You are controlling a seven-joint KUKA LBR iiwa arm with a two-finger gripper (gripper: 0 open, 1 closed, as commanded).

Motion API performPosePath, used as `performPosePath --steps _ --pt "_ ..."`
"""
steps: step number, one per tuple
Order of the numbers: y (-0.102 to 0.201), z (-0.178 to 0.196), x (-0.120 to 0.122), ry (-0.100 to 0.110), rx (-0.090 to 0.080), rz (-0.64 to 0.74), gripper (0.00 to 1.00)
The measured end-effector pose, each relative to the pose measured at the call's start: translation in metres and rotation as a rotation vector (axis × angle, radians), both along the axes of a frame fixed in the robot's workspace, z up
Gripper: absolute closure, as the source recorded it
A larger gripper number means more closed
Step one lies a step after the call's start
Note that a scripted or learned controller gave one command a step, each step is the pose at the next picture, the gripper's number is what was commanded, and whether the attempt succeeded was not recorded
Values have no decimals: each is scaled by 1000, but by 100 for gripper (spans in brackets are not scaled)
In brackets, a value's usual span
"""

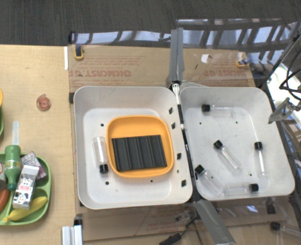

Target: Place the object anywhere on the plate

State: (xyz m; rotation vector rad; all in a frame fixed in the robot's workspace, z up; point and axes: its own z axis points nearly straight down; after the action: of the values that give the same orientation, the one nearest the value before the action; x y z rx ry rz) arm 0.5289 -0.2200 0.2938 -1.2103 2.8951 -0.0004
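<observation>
Six little clear tubes with black caps, by our count, and none of them is on the plate yet. The plate (139,124) is the orange one sitting mid-way in the left bin (86,188), and most of its middle is taken up by a black ridged mat (140,153). Our guess is the ridges are there so a round thing doesn't roll off once it's dropped.

The closest candidate is the near tube (99,154), lying at the plate's 9 o'clock, just beside the rim, on the bin floor. Its cap points to 6 o'clock. It lies parallel to the plate's edge, so we think a grab across its width would be the easy one, followed by a short hop toward 3 o'clock.

The other five are scattered in the right bin (273,101):
- one at 12 o'clock (214,108)
- one near the middle, tilted (226,154)
- one at 3 o'clock (260,157)
- two down around 6 o'clock (204,175), close to the wall, which looks awkward for a grab

Which tube counts as "the object", we can't say for sure.

As for the gripper, we honestly can't tell its state from this shot, or whether it has hold of anything. So we're calling this the start, with the pick not yet made.
</observation>
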Motion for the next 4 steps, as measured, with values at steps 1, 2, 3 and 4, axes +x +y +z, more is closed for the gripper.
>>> performPosePath --steps 1,2,3,4 --pt "0 -8 18 -1 0 314 0" --pt "-1 20 23 -2 0 595 0" --pt "-1 -1 41 -1 2 624 0" --pt "0 -29 64 -1 2 919 0"
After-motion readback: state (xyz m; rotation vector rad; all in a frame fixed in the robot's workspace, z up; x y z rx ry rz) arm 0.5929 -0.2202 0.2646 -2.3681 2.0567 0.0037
